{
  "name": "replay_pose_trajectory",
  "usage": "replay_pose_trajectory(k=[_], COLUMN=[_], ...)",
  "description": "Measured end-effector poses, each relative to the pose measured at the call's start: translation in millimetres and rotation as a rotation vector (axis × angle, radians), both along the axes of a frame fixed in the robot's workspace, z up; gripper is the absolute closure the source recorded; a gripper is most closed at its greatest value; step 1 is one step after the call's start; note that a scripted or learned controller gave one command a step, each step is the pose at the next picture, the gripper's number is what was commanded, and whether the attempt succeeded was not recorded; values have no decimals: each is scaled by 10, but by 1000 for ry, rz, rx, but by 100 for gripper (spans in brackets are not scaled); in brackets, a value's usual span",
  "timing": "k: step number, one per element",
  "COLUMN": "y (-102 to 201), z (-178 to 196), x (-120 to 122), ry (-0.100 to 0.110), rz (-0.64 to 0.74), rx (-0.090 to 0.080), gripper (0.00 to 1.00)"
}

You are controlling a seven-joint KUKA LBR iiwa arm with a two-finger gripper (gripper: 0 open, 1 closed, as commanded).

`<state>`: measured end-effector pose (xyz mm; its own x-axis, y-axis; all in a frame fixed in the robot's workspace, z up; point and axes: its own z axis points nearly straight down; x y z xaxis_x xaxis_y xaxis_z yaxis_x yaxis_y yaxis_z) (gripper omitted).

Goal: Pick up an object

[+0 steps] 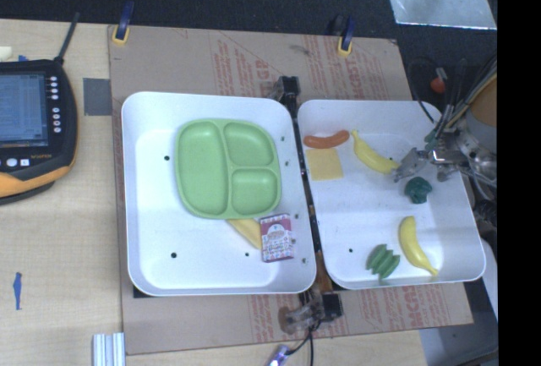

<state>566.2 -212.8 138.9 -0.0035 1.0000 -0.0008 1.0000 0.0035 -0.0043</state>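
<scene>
My gripper (425,171) hangs over the right side of the right bin (338,271), reaching in from the right. Its two metal fingers look spread apart with nothing between them. A dark green broccoli-like piece (417,189) lies just below the fingertips on the bin floor. To the gripper's left lies a yellow banana (372,155), close to the left finger. A second banana (416,244) and a green pod-like vegetable (382,260) rest near the front edge of the bin. An orange sausage (325,139) and a yellow cheese slice (325,163) sit at the bin's back left.
The left bin (148,263) holds a green divided plate (228,167), a yellow wedge (245,229) and a small printed carton (276,237). A control pendant (30,128) lies on the bench at far left. Cables crowd the bench's right side.
</scene>
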Motion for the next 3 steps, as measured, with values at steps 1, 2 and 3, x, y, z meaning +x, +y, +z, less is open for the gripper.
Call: replay_pose_trajectory(k=[1, 2, 3], y=[340, 329, 884], z=[-397, -293, 627], x=[-750, -746, 51], ry=[1, 2, -3], rz=[2, 4, 1], rx=[2, 1, 1], gripper=[0, 100, 100])
